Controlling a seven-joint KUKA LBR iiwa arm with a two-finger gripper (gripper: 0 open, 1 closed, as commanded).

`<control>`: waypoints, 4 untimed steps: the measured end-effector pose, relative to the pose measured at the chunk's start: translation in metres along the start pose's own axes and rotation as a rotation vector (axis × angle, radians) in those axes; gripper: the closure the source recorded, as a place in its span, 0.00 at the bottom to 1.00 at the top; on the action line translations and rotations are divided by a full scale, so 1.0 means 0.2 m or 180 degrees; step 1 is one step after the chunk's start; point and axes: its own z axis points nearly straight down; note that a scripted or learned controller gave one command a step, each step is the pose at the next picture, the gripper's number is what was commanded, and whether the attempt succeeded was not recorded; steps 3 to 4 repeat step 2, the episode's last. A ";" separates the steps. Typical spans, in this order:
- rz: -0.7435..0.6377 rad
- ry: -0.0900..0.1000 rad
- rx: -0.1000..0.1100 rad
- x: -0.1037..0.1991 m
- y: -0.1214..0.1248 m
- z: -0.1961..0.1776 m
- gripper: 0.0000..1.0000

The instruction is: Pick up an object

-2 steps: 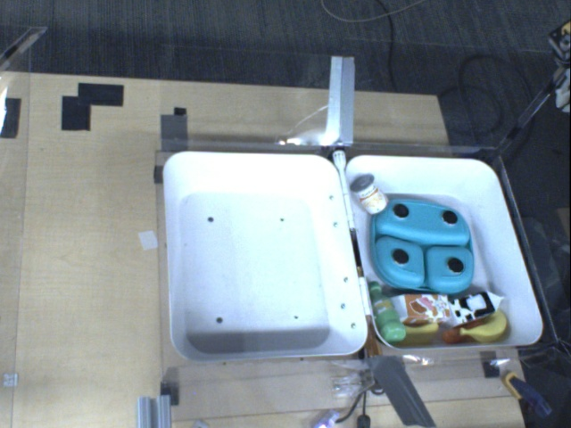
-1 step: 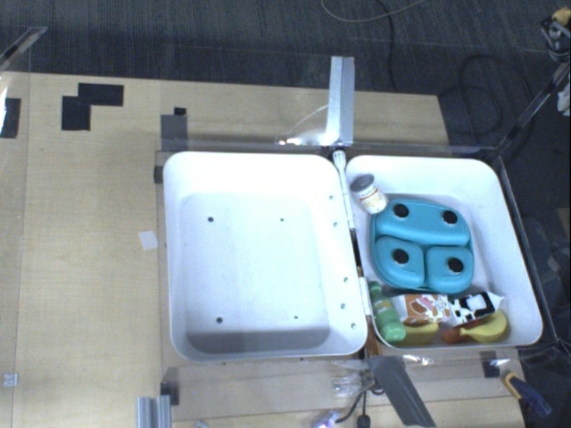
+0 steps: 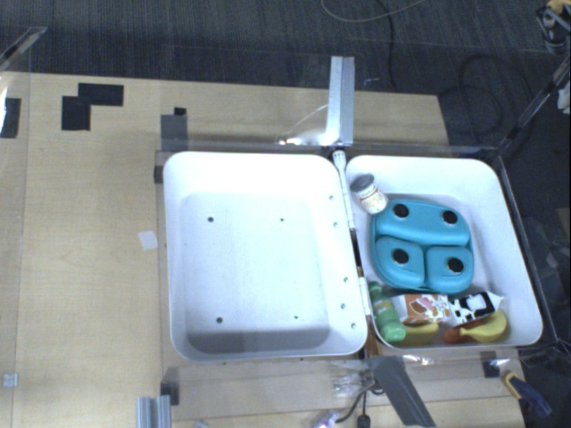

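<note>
You are at the very start of the pick: judging by how things lie, nothing has been lifted yet. Every candidate sits in the right bin (image 3: 500,194). The left bin (image 3: 250,248) lies beside it, the two touching along the middle divider.

In the right bin, a blue plastic tray (image 3: 421,248) with dark holes takes up the centre. At about eleven o'clock from it, just beside its corner, lies a small jar (image 3: 366,194) with a grey cap, tipped on its side near the divider. Along the bin's six o'clock wall you have a crowded row: a green piece (image 3: 385,315) at the left, a printed packet (image 3: 428,308) beside it, a black-and-white piece (image 3: 473,306) next, and a yellow piece (image 3: 489,330) at the five o'clock corner. These touch or overlap one another, so I cannot tell exactly where one ends.

I cannot tell how the jaws stand, apart or together.

Your next move, as I judge it, calls for choosing a target. The jar looks the easiest, standing apart from the clutter, though it may roll. The blue tray looks too wide for a two-finger grip.
</note>
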 end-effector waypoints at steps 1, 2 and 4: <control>0.0006 0.0000 0.0001 0.01 0.00 0.00 1.00; 0.0006 -0.0001 0.0004 0.02 0.00 0.00 1.00; 0.0006 -0.0001 0.0004 0.02 0.00 0.00 1.00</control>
